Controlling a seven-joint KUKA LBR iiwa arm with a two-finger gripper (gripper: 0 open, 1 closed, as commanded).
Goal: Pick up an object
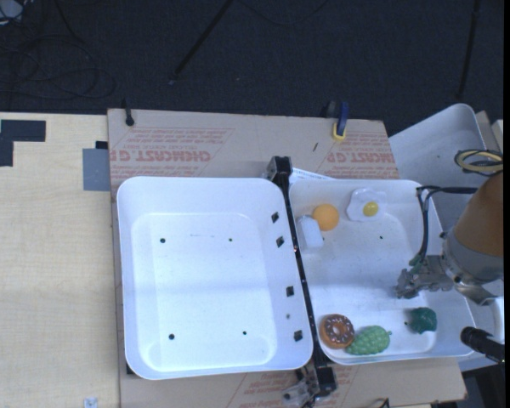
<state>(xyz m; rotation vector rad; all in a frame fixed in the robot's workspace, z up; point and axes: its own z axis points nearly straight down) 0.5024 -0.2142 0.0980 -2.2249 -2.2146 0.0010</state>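
The right bin (pixel 357 262) holds an orange ball (pixel 326 217), a small white block (pixel 310 231) beside it, a toy fried egg (pixel 365 205) at the back, a chocolate donut (pixel 336 331) and a green bumpy fruit (pixel 370 341) at the front, and a dark green piece (pixel 422 319) at the front right. My gripper (pixel 412 282) hangs low over the right side of this bin, just above the dark green piece, with nothing seen between its fingers. The arm's grey body and orange band enter from the right edge.
The left bin (pixel 144 279) sits beside the right one, with a black clip strip (pixel 289 253) along their shared edge. Cardboard lies under both bins. A blue-and-yellow clamp (pixel 341 121) stands at the back. Cables loop near the arm.
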